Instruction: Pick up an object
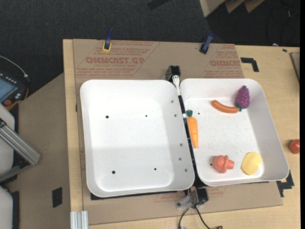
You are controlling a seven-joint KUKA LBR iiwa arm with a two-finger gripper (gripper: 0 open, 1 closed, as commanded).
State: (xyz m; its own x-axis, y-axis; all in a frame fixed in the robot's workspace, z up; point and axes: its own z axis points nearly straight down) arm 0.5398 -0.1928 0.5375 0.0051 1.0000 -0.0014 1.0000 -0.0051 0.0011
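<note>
Far left, off the bench: one dark device with a blue screen [7,87] and one slanted aluminium rail [18,141].

On the bench, one brown cardboard sheet with red lettering [143,56], pinned at its far edge by two clips: a yellow-and-blue clamp [107,44] to the left, a plain blue clamp [206,43] to the right.

Two shallow white plastic bins side by side, walls touching. In the left white bin [86,128], just four small dark dots on the floor.

In the right white bin [272,128], five toy foods to choose from:
- one orange plastic carrot with a green top [192,132], lying lengthwise against the left wall, green end away from the camera;
- one curved orange-red sausage [225,107] near the far wall;
- one purple bunch of grapes [242,97], touching the sausage's right end;
- one pinkish-red knobbly piece [222,163] near the front wall;
- one yellow lemon [251,162] just beside it, to the right.

Outside the bins, at the right edge on the cardboard, one small orange-red object [294,146], partly cut off.

Jaws open or closed: cannot tell.
</note>
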